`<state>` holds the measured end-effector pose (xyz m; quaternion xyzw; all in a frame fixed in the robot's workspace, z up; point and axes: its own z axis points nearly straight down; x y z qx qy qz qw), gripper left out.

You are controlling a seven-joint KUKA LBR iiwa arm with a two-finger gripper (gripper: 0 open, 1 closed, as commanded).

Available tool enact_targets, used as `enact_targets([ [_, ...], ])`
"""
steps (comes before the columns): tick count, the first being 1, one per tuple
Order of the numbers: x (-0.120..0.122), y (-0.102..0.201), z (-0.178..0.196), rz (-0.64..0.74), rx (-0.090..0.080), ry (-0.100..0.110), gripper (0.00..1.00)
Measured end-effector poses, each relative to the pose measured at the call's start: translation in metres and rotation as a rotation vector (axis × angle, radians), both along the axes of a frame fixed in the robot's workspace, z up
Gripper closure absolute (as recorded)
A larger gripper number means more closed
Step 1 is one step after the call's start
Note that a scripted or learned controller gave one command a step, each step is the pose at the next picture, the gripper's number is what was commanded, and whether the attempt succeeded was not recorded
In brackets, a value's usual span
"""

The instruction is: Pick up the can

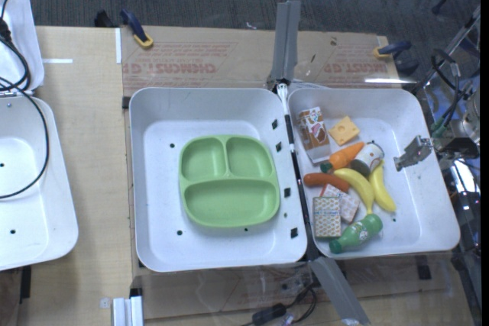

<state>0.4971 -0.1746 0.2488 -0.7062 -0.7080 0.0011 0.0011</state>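
While my claw (413, 152) hangs just right of the can (370, 157), holding nothing, its spread impossible to tell, I should approach from above, avoiding the bananas (367, 188) touching the can's near side.

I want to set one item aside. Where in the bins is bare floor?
In the left bin, a bare strip rings the green plate. In the right bin, floor right of the bananas is bare. Crowded: the left half, around the carrots.

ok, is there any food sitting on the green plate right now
No, the green plate lies bare in the left bin, while the bananas and carrots are in the right bin.
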Motion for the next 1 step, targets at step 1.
enact_targets([
  [1,0.0416,0.0617,-0.1147,-0.101,0.0,0.001,0.0],
])
